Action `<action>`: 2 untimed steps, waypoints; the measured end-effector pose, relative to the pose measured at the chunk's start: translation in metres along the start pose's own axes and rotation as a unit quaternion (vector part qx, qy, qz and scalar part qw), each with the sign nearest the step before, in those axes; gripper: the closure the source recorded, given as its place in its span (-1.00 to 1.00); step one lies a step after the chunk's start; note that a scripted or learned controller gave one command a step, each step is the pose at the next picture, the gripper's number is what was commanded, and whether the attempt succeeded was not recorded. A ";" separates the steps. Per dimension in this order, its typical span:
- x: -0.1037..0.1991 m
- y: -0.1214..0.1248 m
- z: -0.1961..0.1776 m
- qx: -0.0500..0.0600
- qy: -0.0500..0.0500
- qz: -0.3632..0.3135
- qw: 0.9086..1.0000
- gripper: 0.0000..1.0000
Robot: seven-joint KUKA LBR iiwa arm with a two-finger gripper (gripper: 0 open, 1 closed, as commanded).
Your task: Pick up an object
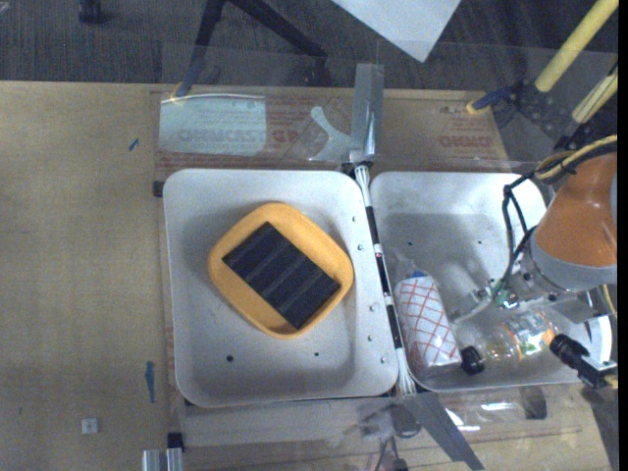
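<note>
Gripper [505, 297] low in the right bin [432, 204]; its state cannot be told.
Beside it lie a clear plastic bottle [510, 343] and a red-checked cloth [427, 317].

Arm [579, 229] low, gripper [505, 297] downward

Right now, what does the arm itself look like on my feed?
The arm shows a rounded orange band over a grey section at the wrist. Black cables loop along its left side, with a yellow one near the top. The gripper below is metal-looking, small, with wiring.
</note>
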State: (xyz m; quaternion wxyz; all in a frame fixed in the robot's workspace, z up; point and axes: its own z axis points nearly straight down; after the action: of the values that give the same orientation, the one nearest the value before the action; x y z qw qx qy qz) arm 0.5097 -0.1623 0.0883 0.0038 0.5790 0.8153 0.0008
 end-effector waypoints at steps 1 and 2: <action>-0.008 0.018 0.001 0.001 0.001 0.258 0.966 -1.00; 0.000 0.100 0.001 0.000 0.000 0.150 0.989 -1.00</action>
State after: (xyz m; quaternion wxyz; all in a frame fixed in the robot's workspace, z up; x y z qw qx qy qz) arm 0.6042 -0.1298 0.0881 0.0039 0.6948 0.7192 0.0018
